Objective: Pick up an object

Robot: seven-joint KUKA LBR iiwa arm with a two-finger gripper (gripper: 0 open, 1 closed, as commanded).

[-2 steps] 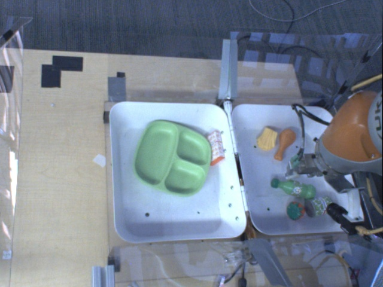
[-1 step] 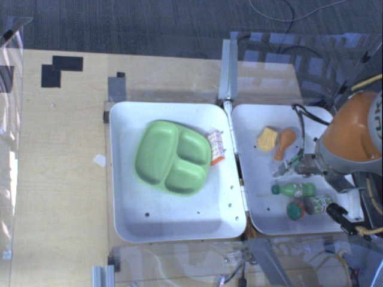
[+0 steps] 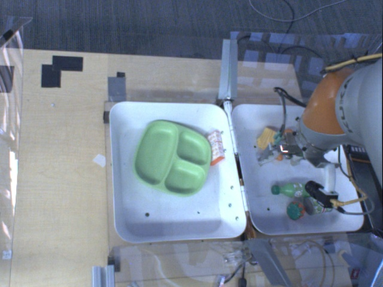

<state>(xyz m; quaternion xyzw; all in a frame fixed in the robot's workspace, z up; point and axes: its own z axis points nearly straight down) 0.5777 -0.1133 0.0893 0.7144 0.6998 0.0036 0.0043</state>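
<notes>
Camera view: my tool sits low in the right bin, beside a yellow item; its opening I cannot tell. A green bottle lies nearer the front. The left bin holds a green divided tray.

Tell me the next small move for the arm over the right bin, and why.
Probably a short descent straight down. The gripper hangs in the right white bin, over the yellow-orange wedge-shaped item near the bin's upper left. Whether it holds anything cannot be told. The green plastic bottle lies apart, nearer the front.
</notes>
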